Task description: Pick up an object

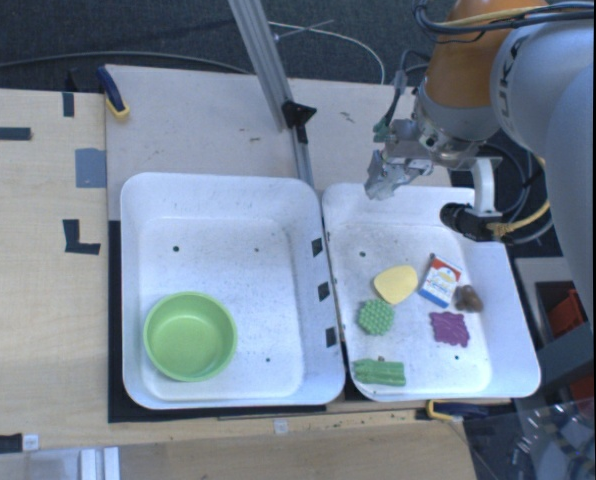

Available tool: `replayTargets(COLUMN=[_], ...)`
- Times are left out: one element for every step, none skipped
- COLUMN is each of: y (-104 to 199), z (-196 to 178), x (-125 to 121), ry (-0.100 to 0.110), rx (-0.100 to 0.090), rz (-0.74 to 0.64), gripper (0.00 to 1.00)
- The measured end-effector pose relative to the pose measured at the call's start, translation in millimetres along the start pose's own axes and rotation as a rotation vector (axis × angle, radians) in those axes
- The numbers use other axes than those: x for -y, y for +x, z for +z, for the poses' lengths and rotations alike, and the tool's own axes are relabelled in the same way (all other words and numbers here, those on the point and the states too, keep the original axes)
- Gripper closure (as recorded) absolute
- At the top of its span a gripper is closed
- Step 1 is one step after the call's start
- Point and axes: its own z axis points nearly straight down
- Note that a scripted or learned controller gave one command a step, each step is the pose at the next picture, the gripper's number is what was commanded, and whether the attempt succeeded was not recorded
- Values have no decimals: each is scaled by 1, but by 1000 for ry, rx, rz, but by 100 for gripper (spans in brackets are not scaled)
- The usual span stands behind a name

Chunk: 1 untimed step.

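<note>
**Overhead, the pincer hangs at the right bin's far rim, with nothing between its fingers**

The candidates for picking all lie in the right bin [498,368], in its nearer half. A yellow wedge-shaped piece [396,284] sits near the bin's middle, its long axis running roughly from 8 o'clock to 2 o'clock. Just at its 7 o'clock lies a round green bumpy piece [375,317], close beside it, with no clear long axis. At the bin's 6 o'clock edge a green bar-shaped piece [380,372] lies flat, its long axis running 9 to 3 o'clock. At the yellow piece's 3 o'clock a small white, blue and red box [439,281] lies with its long axis running about 1 to 7 o'clock; a small brown thing [468,299] sits just beside the box at its 4 o'clock. A purple flat piece [449,328] lies at the box's 6 o'clock, apart from it.

The pincer [382,185] hangs from the grey arm [538,63] over the right bin's 11 o'clock corner, well apart from all these pieces. How far its fingers stand apart I cannot tell; it touches none of the pieces.

The left bin [138,193] holds a green bowl [190,336] at its 7 o'clock corner, upright. Both bins rest on the worktop [38,268].
</note>
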Motion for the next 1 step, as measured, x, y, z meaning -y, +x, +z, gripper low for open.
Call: replayTargets(y=[46], z=[12], x=[-8], ry=[0], rx=[1], rz=[1], gripper=[100])
